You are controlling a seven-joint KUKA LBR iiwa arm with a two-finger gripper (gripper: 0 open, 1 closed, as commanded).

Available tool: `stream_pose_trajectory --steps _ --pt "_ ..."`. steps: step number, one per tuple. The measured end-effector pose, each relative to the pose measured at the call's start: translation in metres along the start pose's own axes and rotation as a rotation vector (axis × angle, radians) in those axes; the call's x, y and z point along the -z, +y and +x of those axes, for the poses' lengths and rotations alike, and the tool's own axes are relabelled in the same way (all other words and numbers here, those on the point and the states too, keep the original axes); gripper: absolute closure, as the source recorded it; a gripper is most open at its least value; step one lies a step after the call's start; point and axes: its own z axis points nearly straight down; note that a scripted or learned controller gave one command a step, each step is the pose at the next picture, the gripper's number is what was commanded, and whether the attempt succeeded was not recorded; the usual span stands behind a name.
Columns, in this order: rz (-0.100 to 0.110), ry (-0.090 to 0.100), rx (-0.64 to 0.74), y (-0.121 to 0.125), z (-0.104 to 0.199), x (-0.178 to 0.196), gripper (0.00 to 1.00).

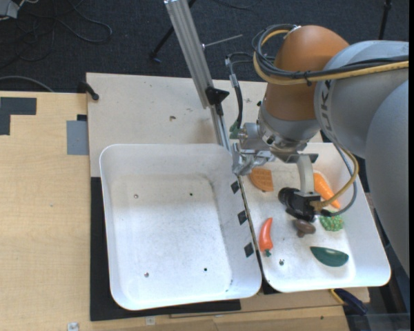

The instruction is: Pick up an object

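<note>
Camera view hides how open the hand point(248, 159) is; centre it squarely over the orange slice point(263, 179) before descending.

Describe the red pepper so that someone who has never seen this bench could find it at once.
Start at the white bin on the view's right. Along its left wall lies the red pepper. It is the only red thing there, slimmer than the dark green piece to its right.
</note>
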Motion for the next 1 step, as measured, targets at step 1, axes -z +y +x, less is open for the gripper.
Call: stream_pose_trajectory --steps 1 --pt "0.002 -0.001 -0.002 0.0217 0.0423 -0.0157 1.0"
